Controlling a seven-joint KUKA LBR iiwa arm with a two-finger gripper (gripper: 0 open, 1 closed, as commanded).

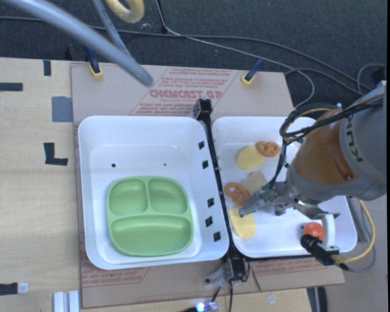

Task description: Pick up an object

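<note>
The claw (pixel 248 207), grip unclear, hangs beside the right bin's (pixel 279 249) left wall among toy foods.

Two white bins: the left bin (pixel 91 174) and the right bin (pixel 279 242), side by side on the table.

One green divided tray (pixel 149 216) with three compartments, in the left bin.

Two brown pretzel-shaped items in the right bin: one (pixel 268 149) at 12 o'clock, one (pixel 234 190) at 9 o'clock.

Two pale yellow pieces in the right bin: one (pixel 249 157) at 11 o'clock, one (pixel 242 225) at 7 o'clock.

One tan block (pixel 253 182), near the bin's middle.

One arm with one end effector (pixel 257 202).
</note>
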